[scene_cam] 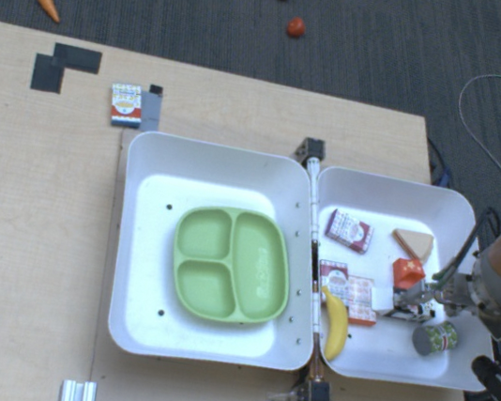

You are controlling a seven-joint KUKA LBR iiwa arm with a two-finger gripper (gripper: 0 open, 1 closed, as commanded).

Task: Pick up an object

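Note:
The right bin (436,373) holds several small items: a red-and-white carton (348,230), a tan wedge like a bread slice (415,242), a red object (408,272), a pink-and-white packet (351,294), a banana (335,326) along the left wall, and a grey-green can (435,338) lying on its side. My gripper (416,305) hangs low over this bin, just below the red object and up-left of the can, right of the packet. Nothing is visibly held in it. The arm enters from the right edge.
The left bin (146,225) carries a green divided plate (231,265). A small red-and-white box (127,105) and black tape patches lie on the bench behind the bins. Toy food, including a carrot (48,3), is scattered on the dark floor beyond.

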